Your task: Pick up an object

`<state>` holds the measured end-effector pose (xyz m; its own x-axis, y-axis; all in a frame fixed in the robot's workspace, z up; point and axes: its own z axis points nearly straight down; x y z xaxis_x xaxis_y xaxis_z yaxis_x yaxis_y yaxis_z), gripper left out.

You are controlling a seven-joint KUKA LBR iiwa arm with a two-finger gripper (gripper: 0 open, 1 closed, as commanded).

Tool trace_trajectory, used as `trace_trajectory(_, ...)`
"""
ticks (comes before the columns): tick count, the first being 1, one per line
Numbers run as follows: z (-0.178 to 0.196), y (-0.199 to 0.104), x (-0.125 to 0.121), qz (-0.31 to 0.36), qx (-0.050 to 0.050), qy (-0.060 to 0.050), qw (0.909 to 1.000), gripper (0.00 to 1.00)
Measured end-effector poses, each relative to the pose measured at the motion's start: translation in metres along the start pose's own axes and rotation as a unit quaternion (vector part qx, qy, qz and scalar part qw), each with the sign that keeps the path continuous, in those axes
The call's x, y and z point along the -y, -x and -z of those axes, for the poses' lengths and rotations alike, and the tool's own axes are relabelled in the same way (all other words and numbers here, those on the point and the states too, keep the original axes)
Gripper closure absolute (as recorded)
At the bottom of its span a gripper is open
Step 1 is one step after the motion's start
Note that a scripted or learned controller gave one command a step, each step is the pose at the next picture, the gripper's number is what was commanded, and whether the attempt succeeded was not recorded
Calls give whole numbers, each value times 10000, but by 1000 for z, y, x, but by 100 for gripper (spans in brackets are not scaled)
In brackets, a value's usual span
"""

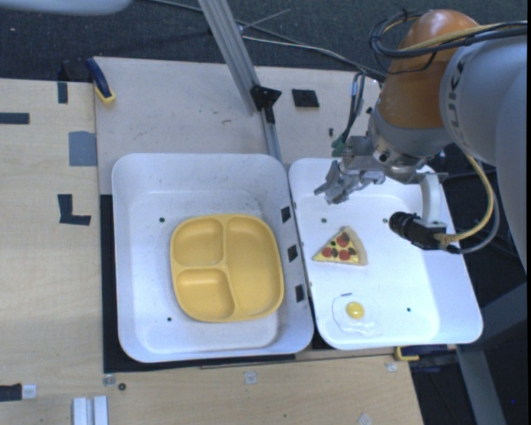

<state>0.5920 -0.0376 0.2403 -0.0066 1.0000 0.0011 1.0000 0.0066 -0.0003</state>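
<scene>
Down at the near edge of the right bin (451,321) sits one toy fried egg (353,312), and just beyond it one toy pizza slice (341,248), lying flat on the white floor. That makes two candidates for picking, both on the arm's side. Over in the left bin (133,237) there's a single yellow divided plate (227,266), three compartments, nothing in them.

Now the gripper (339,185): it hangs over the far end of the right bin, above and beyond the pizza slice, well apart from the egg. Its fingers look parted and there's nothing between them, so no grasp yet. I'd call this the approach stage, the arm hovering and choosing its target.

The pizza slice looks the likelier pick, being nearer to the fingers. For that, the gripper would need to shift toward the near side, centre over the slice and drop low, because the thing is thin and flat against the floor. Fingers would have to straddle its narrow width, or they may just skid over it.
</scene>
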Motion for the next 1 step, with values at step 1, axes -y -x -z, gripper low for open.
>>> trace_trajectory(1, -10, -51, -24, -1, 5, -2, 10000, 100)
